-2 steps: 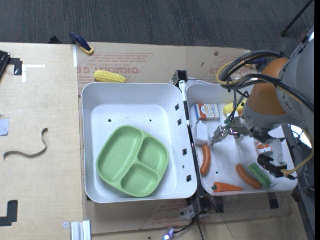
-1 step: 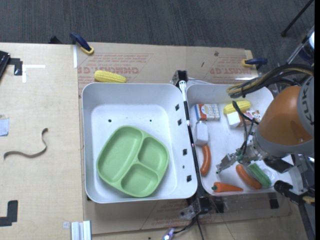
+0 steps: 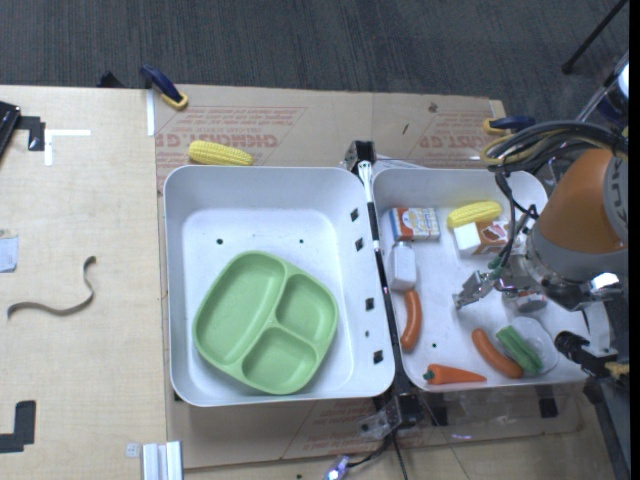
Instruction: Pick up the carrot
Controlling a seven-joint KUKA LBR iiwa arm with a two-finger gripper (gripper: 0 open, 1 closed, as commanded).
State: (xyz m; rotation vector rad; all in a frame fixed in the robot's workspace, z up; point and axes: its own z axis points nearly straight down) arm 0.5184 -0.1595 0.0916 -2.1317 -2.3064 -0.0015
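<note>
Carrot (image 3: 455,374) in right bin (image 3: 437,183), cardboard-topped bench (image 3: 330,126)

bench (image 3: 80,198): two white bins (image 3: 180,368), corn cob (image 3: 220,153), cardboard (image 3: 300,128).

We see a light-green divided plastic plate (image 3: 266,321) in the left white bin (image 3: 180,268). A yellow corn cob (image 3: 219,153) lies on the surface behind it. The right white bin (image 3: 440,183) holds two orange-red sausages (image 3: 410,320), another corn piece (image 3: 473,213) and a small printed box (image 3: 417,224).
</note>
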